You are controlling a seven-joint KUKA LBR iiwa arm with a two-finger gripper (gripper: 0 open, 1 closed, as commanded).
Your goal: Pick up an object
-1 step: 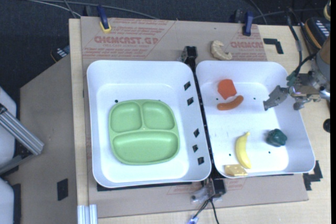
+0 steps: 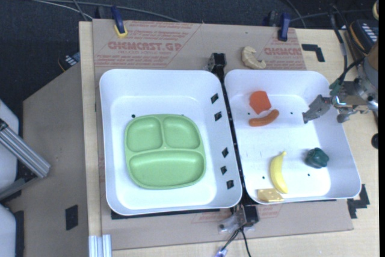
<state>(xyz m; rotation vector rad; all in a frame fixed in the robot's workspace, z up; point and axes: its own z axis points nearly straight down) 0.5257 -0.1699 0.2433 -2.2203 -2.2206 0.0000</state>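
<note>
fingers (image 2: 328, 108) spread above right bin (image 2: 337, 186) (banana (image 2: 278, 172) lies below).

Grey metal arm end at the right edge

A grey gripper (image 2: 328, 106) with dark finger parts is seen; a thin cable is attached near it.

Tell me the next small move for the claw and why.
Probably lower the claw and shift it toward the orange sausage in the right bin. The claw sits near that bin's far right side, apart from every item. The sausage and the red block lie nearest along its line; the green lump and banana lie nearer the front.
</note>
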